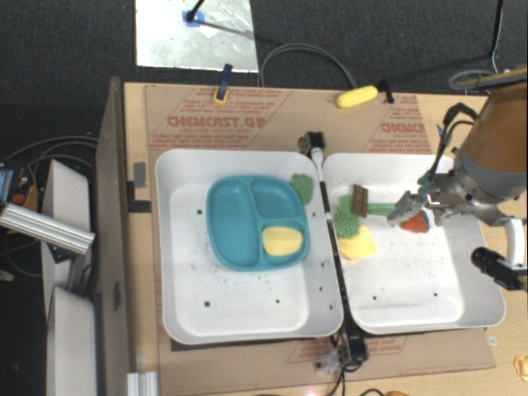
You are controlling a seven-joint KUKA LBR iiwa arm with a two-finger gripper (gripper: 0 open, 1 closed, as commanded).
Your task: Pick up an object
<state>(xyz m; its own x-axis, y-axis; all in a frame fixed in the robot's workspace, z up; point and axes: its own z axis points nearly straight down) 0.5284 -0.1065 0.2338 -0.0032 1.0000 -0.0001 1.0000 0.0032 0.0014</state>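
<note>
Dark carpeted floor [58, 48]. Shiny metallic sheet [196, 23] lying flat at top. Table [272, 110] surfaced in brown printed cardboard. Grey cable [309, 54] looped behind it. White and metal frame parts [49, 229] at left, beside loose cables.

Two shallow white bins sit side by side on the tabletop [132, 304]: the left bin [186, 304] holds a blue divided plate [239, 221] with a yellow lump [282, 240] in its lower right compartment and a green piece [303, 186] just off the plate's upper right rim. In the right bin [412, 304], a brown block [360, 199], a green bumpy piece [347, 222] and a yellow wedge [356, 244] cluster near the left wall. The grey arm [495, 151] reaches in from the right, its claw [410, 207] low over the bin beside a red object [416, 223] and a green stick [381, 209].
</note>
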